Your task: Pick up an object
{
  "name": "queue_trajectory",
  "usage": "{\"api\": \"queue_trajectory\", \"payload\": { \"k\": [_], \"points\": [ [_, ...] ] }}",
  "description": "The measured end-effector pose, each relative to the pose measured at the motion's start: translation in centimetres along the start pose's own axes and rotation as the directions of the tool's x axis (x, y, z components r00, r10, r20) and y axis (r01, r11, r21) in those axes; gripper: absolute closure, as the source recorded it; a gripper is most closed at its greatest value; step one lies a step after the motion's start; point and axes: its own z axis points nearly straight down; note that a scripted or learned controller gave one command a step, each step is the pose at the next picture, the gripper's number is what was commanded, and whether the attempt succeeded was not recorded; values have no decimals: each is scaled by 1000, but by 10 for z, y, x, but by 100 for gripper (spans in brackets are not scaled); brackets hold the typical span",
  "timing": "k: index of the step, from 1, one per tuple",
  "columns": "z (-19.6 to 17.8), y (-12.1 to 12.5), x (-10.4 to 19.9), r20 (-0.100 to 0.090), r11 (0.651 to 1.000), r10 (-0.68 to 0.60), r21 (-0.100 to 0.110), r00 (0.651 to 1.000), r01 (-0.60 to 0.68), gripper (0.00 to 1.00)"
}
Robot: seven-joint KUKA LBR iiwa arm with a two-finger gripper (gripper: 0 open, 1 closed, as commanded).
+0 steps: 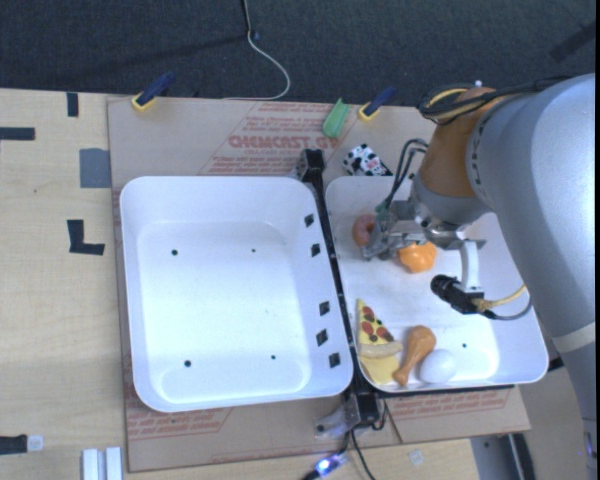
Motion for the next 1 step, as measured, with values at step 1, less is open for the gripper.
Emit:
{"api": "queue_trajectory", "payload": {
  "k": [1],
  "points": [
    [1, -11, 12, -2, 1000, 3, 8, 1000, -3, 100]
  ]
}}
